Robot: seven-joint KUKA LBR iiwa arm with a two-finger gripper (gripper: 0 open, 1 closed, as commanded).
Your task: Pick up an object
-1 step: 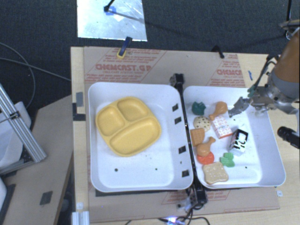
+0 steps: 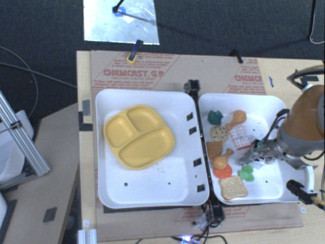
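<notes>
Two bins; gripper low in right bin near green toy, finger state unclear, arm cut off right.

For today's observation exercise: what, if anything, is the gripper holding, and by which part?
It cannot be told. The gripper sits low in the right bin, just above the green toy, but nothing is visibly held.

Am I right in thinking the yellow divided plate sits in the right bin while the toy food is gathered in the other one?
Not quite: the camera view shows the yellow divided plate in the left bin, not the right. The toy food is gathered in the other one, the right bin, as you said.
</notes>
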